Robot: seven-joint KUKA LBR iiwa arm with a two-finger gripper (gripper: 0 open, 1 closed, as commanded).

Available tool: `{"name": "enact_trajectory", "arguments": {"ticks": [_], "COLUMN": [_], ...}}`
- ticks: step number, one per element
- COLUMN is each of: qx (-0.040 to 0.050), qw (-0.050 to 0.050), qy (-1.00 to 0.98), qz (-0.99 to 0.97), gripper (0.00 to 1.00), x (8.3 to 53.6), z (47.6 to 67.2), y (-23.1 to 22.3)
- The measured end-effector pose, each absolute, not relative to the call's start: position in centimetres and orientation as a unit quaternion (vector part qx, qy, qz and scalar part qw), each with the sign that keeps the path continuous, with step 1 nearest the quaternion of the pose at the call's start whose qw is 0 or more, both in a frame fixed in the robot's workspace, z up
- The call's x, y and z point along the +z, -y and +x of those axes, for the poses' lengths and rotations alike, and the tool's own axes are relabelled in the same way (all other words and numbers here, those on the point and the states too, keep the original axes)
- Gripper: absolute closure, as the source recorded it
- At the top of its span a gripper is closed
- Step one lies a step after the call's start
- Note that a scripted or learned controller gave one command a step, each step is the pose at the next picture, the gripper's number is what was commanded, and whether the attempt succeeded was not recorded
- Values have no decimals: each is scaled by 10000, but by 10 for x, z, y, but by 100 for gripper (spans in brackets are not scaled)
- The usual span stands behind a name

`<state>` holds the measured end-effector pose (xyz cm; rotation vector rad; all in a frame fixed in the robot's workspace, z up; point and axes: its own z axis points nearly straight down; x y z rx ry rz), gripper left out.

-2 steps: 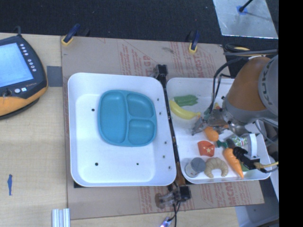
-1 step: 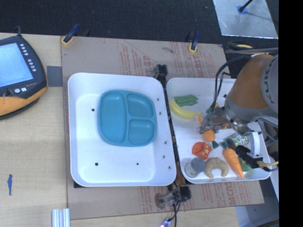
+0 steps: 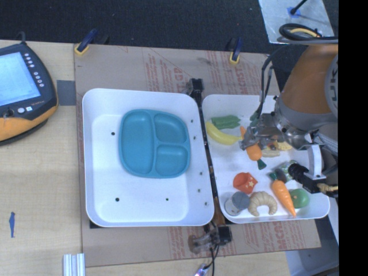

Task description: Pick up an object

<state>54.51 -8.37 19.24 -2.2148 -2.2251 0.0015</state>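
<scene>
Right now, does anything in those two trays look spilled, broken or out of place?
Nothing stands out. The blue plate lies flat in the left tray, and the toy food, such as the banana and croissant, sits inside the right tray.

Teal plate (image 3: 154,143) in white bin (image 3: 98,154); yellow banana (image 3: 221,134), orange carrot (image 3: 282,196).

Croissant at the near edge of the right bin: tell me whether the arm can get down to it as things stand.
Probably yes. The croissant lies uncovered from above, and the end effector is over the same bin. A grey disc and a carrot crowd its sides, so finger room looks tight.
</scene>
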Motion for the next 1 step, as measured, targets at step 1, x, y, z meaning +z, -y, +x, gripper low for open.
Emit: {"name": "enact_trajectory", "arguments": {"ticks": [1], "qx": [21], "qw": [18], "qy": [7097], "qz": [-7045], "gripper": [100], "x": [191], "z": [504], "y": [29]}}
